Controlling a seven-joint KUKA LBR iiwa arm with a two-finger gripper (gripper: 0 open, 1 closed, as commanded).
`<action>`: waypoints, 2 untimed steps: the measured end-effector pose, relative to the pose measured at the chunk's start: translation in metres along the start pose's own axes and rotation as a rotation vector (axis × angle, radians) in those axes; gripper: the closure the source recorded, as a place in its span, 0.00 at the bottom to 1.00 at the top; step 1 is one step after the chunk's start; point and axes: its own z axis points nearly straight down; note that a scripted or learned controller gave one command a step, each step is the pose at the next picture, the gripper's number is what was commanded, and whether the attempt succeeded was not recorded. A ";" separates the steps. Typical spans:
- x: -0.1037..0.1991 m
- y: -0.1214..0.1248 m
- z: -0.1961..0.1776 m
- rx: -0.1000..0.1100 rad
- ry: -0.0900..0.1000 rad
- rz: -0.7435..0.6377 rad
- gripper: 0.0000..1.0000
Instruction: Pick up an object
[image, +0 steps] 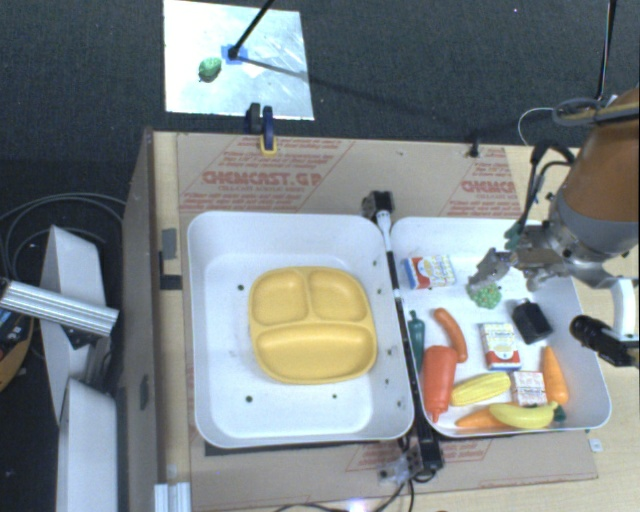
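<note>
The right bin holds several toy foods. A small green broccoli piece lies near its middle. My gripper hangs just above and behind that piece, reaching in from the right. Nothing shows as held by it. Near the bin's back left lies a white, red and blue box. A black block and a red box lie to the right of the broccoli. Toward the front are an orange sausage, a red-orange carrot, a corn cob and a banana.
The left bin bears a yellow divided plate. A dark green cucumber lies along the right bin's left wall. Another carrot and a small box crowd the right bin's front right. A black clamp sits between the bins.
</note>
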 end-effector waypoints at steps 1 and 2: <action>0.005 -0.002 0.156 -0.001 0.000 0.002 0.00; 0.004 -0.055 0.167 0.001 0.000 0.002 0.00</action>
